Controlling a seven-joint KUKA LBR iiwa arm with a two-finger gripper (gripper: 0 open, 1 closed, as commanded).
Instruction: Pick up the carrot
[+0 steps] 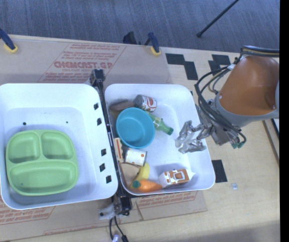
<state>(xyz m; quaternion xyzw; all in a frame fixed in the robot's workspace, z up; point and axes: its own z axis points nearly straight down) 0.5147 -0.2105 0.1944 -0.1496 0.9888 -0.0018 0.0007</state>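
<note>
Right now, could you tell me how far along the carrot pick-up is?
Nothing looks done yet: the carrot lies at the near edge of the right bin, beside the banana. The gripper hangs over the bin's right side, apart from the carrot. Reaching, grasping and lifting remain.

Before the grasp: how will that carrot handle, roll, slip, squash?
The carrot looks like smooth moulded plastic, so probably rigid and light, possibly slippery between fingers. Its tapered round body may roll if nudged. It lies against the bin's near wall, touching the banana, so neighbours may shift too.
</note>
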